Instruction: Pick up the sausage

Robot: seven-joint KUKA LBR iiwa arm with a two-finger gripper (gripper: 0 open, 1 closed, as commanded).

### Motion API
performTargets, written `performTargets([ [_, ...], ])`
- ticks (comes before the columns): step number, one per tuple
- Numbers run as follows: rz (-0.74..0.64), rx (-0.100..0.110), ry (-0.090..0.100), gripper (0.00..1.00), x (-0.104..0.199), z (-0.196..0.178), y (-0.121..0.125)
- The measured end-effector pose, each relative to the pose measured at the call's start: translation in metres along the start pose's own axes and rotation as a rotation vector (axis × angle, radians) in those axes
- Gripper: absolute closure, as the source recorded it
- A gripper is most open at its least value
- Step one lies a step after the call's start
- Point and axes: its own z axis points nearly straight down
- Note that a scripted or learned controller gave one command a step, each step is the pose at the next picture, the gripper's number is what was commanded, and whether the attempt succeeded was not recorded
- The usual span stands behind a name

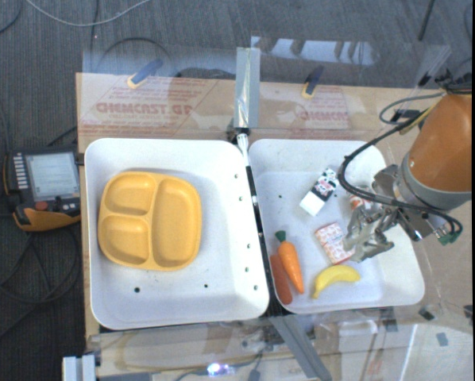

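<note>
Targeting sausage [279, 279]: likely light, stiff, slick toy wedged against bin wall beside carrot [291, 265].
Pinch mid-length, across width; gripper [363, 242] state: cannot tell.

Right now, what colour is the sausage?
Reddish-brown, seen in the camera view: the sausage lies beside the carrot.

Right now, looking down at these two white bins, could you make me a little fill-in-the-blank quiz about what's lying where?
1. The yellow divided plate lies in the ____ bin of the camera view.
2. The carrot lies right beside the ____, a reddish-brown piece at the right bin's near-left corner.
3. The curved yellow fruit next to the carrot is a ____.
4. The gripper hovers over the ____ bin, near the small pink packet.

Missing words: left; sausage; banana; right
</note>
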Motion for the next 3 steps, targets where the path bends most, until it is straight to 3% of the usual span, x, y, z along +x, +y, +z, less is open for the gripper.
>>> performTargets([
  [1, -0.015, -0.002, 0.001, 1.00, -0.013, 0.029, 0.006],
  [2, -0.323, 0.000, 0.001, 1.00, -0.030, 0.021, 0.029],
  [3, -0.659, -0.001, 0.000, 1.00, -0.013, -0.003, 0.018],
])
